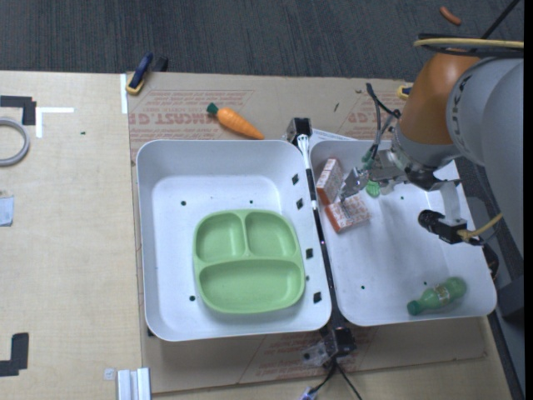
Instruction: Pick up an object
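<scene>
White right bin [391, 294] holds a red-white box [340, 197], which blurs the fingers [356, 182]; their grip can't be told.

Light is even and fairly bright, falling from above, with no harsh glare. The two white bins [158, 248] look a little washed out, their inner walls shading softly to grey. The green plate [248, 261] casts a faint shadow on its lower edge. The dark floor across the top of the frame is dim and grainy. Small details look soft, and the arm [475, 98] at upper right is slightly blurred.
</scene>
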`<state>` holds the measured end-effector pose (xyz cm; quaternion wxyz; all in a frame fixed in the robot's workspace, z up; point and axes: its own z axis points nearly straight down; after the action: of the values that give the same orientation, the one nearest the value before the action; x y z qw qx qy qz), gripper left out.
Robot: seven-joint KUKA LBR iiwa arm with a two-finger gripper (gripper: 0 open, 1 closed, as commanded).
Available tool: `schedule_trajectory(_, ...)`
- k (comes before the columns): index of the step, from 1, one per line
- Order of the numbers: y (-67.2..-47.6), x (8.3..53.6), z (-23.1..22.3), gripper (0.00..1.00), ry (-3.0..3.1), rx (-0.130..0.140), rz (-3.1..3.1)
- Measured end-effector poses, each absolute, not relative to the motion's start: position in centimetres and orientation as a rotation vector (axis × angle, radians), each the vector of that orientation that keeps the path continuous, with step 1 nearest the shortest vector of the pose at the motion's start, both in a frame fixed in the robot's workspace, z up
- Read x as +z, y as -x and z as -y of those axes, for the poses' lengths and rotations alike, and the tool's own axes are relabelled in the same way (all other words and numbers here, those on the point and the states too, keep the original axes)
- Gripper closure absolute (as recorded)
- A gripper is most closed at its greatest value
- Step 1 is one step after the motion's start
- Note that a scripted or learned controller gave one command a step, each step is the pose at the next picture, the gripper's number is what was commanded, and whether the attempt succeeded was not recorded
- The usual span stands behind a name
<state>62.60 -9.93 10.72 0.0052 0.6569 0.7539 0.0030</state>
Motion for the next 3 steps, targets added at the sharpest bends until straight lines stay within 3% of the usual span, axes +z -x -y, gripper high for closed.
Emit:
schedule_trajectory(1, -59.4, 9.7, 10.2, 0.0, -1.768, 0.009, -2.585)
schedule_trajectory(2, -59.4, 10.7, 10.3, 1.0, -1.768, 0.01, -2.58)
schedule_trajectory(3, -59.4, 10.7, 10.3, 0.0, -1.769, 0.009, -2.58)
